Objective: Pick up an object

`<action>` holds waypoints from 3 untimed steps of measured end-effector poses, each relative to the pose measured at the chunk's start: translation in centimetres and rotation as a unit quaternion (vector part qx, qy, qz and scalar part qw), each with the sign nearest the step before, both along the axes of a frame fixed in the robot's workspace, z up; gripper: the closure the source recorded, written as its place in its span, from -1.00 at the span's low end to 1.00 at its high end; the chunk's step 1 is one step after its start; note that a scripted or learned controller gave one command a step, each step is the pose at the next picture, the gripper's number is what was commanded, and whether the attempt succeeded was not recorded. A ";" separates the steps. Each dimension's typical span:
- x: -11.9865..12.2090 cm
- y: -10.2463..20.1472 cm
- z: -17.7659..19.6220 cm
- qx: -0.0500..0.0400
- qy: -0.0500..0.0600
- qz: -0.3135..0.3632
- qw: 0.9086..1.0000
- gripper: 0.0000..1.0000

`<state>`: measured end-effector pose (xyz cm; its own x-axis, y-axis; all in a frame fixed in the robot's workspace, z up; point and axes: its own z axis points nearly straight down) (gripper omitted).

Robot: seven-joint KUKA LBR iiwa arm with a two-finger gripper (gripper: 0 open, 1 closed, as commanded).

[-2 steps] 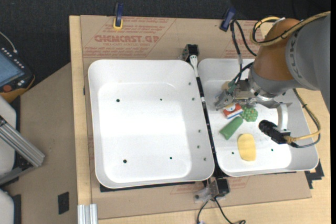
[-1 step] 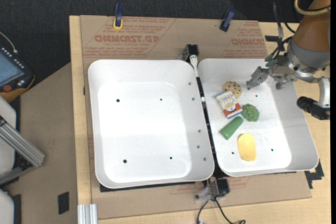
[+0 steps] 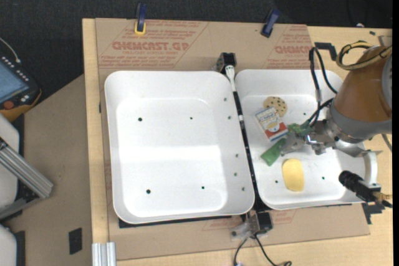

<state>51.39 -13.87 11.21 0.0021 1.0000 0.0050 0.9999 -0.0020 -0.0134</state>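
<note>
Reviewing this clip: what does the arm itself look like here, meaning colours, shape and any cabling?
The arm has a bulky rounded orange band above a grey wrist section. Black cables loop along its upper side, with a yellowish one beside them. The gripper end is metallic grey with small silver fittings.

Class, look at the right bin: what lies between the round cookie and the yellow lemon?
In the camera view, between the cookie and the lemon lie a small carton and a green block.

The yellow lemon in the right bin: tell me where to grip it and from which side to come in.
Grip the lemon across its narrow middle, coming straight down from above. It lies on its side with its long axis running up-down in the view, apart from the green piece and the bin wall, probably leaving finger room.
</note>
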 end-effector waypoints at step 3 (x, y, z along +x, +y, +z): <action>5.3 15.6 15.2 -0.001 -0.011 0.006 1.000 1.00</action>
<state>56.74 1.72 26.38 -0.0101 0.9999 0.0027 0.9999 0.0101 0.0080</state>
